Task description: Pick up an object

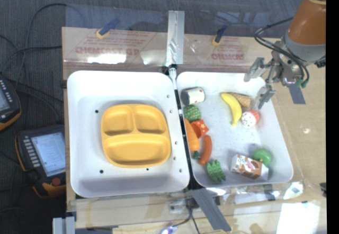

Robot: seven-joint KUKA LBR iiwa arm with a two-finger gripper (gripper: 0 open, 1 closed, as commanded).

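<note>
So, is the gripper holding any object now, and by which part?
Nothing is held. The gripper is open above the right bin's far edge, with no object between its fingers; the banana lies beside it.

Single fixed overhead view
The camera looks down at a slant on the left bin [79, 122] and right bin [280, 145], taking in both whole; the arm [310, 18] enters at right.

Orange-banded arm [310, 18], black cables, grey metal claw [264, 82].
</note>
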